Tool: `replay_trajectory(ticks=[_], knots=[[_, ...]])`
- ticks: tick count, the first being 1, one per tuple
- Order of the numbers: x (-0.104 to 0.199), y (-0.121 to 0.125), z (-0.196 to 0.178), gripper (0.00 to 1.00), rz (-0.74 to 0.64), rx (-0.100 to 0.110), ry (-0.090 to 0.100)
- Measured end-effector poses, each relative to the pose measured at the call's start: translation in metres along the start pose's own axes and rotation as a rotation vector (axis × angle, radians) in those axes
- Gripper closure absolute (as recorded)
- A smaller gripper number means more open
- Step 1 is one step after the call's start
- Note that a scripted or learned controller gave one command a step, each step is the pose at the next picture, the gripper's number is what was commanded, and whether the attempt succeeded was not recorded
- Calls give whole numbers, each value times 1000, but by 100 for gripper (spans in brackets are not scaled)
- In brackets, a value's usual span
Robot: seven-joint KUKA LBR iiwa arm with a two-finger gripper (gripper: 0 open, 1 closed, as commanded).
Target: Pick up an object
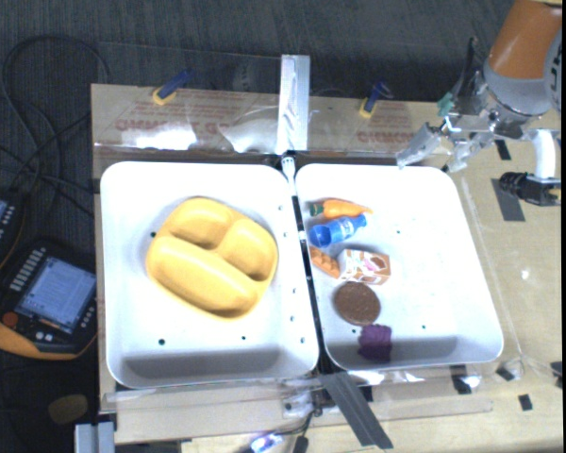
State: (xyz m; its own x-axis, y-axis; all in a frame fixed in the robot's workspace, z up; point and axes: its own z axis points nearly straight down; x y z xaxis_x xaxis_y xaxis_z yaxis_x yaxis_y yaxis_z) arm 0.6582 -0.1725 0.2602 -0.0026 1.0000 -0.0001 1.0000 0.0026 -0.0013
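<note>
Dark carpet surrounds a pale bench (528, 281) that bears two white bins side by side. Left of the bench, on the carpet, lie two handheld pendants (42, 300) with cables. Filling much of the left bin (123, 347) is one big yellow lump (212, 255), lobed like a loaf. Clustered along the left side of the right bin (453, 253), from far to near: a carrot (340, 208), a blue bottle (338, 230) with a white cap, a small printed carton (363, 266) with something orange just left of it, a brown disc (357, 303), and a purple block (375, 343) at the near wall. All of them lie in the bin — none is lifted.

At the far right the arm (524, 45) comes in, grey below its orange band. Its gripper (434, 147) hovers over the bin's far right corner, well apart from the objects; whether it is released or clenched I cannot tell, and nothing is seen in its grasp
</note>
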Motion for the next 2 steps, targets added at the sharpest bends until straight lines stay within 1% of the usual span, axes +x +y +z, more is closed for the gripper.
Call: replay_trajectory(ticks=[1, 2], knots=[[-38, 10, 78, 0, -307, 0, -3], [35, 11, 172, 0, -390, 1, -5]])
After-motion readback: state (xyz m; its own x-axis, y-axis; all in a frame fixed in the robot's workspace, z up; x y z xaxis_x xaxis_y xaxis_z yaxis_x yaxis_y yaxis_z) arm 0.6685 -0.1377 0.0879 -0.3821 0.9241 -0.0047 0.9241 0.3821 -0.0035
